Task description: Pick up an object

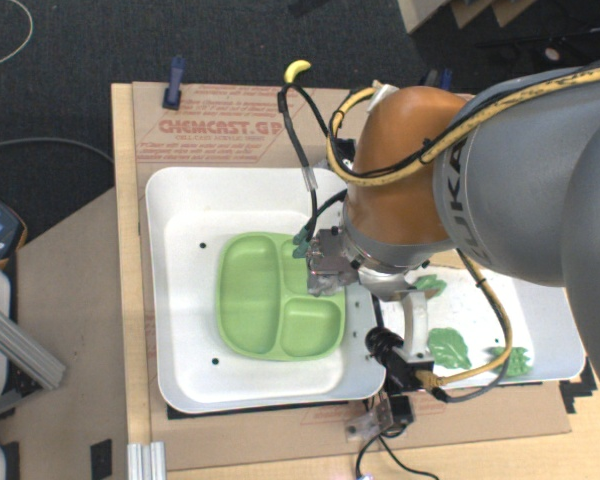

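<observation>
Over at the middle of the frame, the jaws (325, 263) are parked right at the right edge of a pale green plastic divided tray (265, 298), which is lying flat in the left shallow white bin (180, 268). Whether the jaws are spread or closed can't be made out, too much wrist in the way. Nothing looks lifted yet, so the pick is reckoned not done.
</observation>
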Robot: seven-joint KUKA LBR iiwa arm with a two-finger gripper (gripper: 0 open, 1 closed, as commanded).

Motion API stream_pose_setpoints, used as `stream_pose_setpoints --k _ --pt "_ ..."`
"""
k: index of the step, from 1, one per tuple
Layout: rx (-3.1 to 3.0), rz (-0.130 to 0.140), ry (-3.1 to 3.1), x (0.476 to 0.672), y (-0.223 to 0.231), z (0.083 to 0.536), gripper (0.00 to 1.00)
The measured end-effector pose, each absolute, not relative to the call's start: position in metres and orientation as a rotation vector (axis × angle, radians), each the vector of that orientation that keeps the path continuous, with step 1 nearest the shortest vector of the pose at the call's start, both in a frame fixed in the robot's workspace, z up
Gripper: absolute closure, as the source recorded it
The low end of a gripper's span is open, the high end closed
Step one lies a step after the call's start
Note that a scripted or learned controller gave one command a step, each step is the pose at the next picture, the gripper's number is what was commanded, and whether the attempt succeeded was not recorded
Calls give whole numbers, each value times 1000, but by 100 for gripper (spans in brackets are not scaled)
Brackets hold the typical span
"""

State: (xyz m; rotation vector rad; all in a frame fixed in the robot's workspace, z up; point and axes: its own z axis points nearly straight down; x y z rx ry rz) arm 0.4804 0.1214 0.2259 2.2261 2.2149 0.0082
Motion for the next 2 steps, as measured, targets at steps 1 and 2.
stream_pose_setpoints --k 1,2 --pt "2226 10 2214 481 122 236 100" --pt "2208 27 2226 491 172 376 100"
